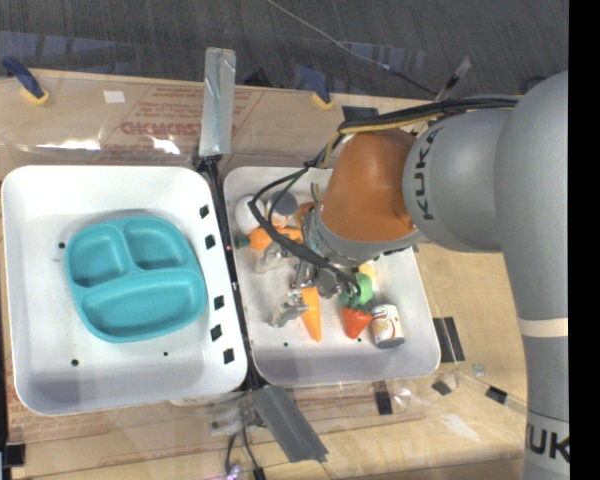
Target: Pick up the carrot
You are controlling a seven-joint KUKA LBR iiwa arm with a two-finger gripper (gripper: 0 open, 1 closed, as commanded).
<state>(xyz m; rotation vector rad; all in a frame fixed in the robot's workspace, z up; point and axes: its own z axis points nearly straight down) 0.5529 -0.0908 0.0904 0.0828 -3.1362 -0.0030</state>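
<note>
Carrot [311,318] lies in right bin [410,353], tip toward the near wall, directly under end effector [307,295]. Finger state: cannot tell. Small can [385,326] nearby. Left bin [30,268] holds teal divided tray [135,278].

Matt teal plastic tray [135,280], glossy white bins [40,198]

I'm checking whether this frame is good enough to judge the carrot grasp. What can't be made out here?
- Tool: its fingers blur into the clutter, so open or shut is unclear in the camera view.
- Carrot: its upper end runs under the tool; contact is unclear.
- Right bin: the orange wrist band covers its upper middle.
- Small can: label too small to read.
</note>
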